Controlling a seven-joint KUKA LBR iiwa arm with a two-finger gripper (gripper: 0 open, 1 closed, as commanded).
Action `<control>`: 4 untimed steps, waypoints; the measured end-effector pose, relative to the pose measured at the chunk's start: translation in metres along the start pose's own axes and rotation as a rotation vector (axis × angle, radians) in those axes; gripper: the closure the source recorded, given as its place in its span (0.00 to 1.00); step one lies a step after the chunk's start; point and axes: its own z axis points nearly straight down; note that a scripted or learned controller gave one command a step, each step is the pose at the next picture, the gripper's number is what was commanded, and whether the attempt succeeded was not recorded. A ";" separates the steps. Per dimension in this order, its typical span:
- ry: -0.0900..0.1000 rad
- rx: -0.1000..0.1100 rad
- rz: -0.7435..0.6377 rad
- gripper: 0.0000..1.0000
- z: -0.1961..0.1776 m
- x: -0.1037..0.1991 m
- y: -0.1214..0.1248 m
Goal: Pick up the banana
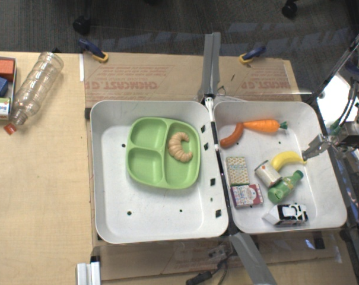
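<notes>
At right bin's far-right wall: gripper (313,151), tips low over the bin floor, finger state not readable from this angle; banana (287,158) lies just to its left, almost at the tips, long axis roughly left-right and bowed upward. Right bin (259,112) also holds carrot (263,125), sausage (231,135), green bottle (285,186), two small cartons (241,183), a black-and-white carton (288,214). Left bin (108,159) holds a green divided plate (149,159) with a croissant (180,145) in its right compartment.

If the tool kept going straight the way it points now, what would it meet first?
Most likely the banana: the tool points left and slightly down at its near end. Its height above the right bin is unclear, so it might pass over.
</notes>
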 end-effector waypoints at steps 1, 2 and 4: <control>-0.001 -0.003 -0.612 0.00 0.071 -0.024 0.040; -0.003 -0.005 -0.699 0.00 0.105 -0.024 0.121; -0.005 -0.007 -0.921 1.00 0.106 -0.024 0.139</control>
